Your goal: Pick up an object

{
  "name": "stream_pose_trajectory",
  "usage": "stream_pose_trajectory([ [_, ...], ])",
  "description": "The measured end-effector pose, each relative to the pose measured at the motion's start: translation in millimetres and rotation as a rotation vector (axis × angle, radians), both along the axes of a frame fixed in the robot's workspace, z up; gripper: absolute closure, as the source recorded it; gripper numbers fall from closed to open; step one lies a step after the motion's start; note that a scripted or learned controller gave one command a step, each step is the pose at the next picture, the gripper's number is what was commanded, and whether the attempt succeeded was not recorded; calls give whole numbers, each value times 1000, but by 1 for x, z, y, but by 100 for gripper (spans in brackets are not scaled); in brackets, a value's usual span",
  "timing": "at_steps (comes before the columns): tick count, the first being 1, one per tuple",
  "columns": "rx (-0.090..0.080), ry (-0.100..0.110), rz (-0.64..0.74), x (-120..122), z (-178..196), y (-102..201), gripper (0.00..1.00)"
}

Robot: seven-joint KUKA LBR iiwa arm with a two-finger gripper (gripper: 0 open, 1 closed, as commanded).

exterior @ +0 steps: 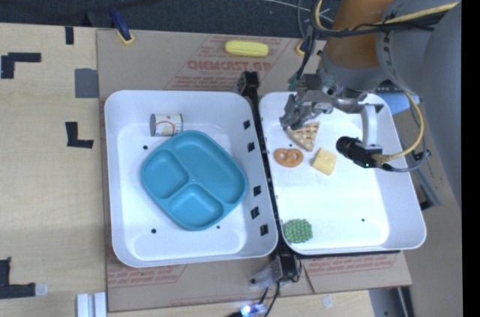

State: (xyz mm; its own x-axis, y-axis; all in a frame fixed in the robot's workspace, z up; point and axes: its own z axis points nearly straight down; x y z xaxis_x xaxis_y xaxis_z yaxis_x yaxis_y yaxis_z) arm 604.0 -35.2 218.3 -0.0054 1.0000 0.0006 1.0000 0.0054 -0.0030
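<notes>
Over the right bin [390, 229], your gripper [300, 117] hovered low.
You couldn't tell its grip; it sat at the pizza slice [306, 136], pretzel [288, 157] just beside.

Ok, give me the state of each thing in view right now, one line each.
gripper: low in right bin, over the pizza slice
pizza slice: flat, at gripper tip
pretzel: flat, free
cheese cube: free
green ball: free
blue tray: upright, left bin
can: on its side
</notes>
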Motion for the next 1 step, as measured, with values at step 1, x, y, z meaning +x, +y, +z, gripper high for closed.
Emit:
stream_pose_trajectory([
  [1, 1, -1, 2, -3, 6, 63, 100],
])
